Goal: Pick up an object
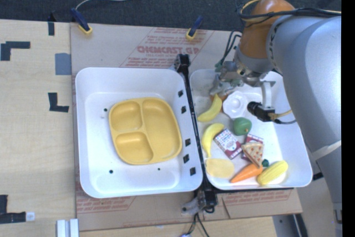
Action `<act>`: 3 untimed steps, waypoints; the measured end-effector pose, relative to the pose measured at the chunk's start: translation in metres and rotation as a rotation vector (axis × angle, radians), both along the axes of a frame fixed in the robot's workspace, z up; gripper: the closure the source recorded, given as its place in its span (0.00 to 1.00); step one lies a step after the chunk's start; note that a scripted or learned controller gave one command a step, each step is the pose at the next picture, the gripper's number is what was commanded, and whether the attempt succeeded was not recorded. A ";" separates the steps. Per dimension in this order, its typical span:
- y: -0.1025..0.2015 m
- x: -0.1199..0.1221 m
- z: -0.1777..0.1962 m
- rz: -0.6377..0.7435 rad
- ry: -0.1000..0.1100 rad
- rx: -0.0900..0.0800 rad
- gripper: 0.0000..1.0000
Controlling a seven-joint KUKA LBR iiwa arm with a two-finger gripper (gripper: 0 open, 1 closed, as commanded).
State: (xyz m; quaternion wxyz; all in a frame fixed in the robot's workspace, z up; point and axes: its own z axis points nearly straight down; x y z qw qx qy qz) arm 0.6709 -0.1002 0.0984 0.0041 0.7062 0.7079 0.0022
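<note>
Arm (pixel 310 75) is coming in from the right, big grey body filling that side, orange band (pixel 260 25) sitting above the wrist; it's bending down into the far end of the right bin (pixel 297 166). Gripper (pixel 224 83) is hanging over the far left corner of that bin, just beyond a banana (pixel 211 111); honestly can't tell how the claw is set, it's too murky. Toys are lying piled in the right bin: green ball (pixel 241 126), second banana (pixel 211 137), red carton (pixel 227 143), pizza slice (pixel 254 152), carrot (pixel 245 173), corn cob (pixel 273 172), yellow chip (pixel 219 168). Left bin (pixel 94 119) is holding a yellow divided plate (pixel 145 130).
</note>
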 end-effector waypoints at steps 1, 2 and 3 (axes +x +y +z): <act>0.077 -0.002 0.087 0.001 0.007 0.004 1.00; 0.140 -0.024 0.116 0.001 0.010 0.004 1.00; 0.139 -0.025 0.115 0.000 0.011 0.004 0.00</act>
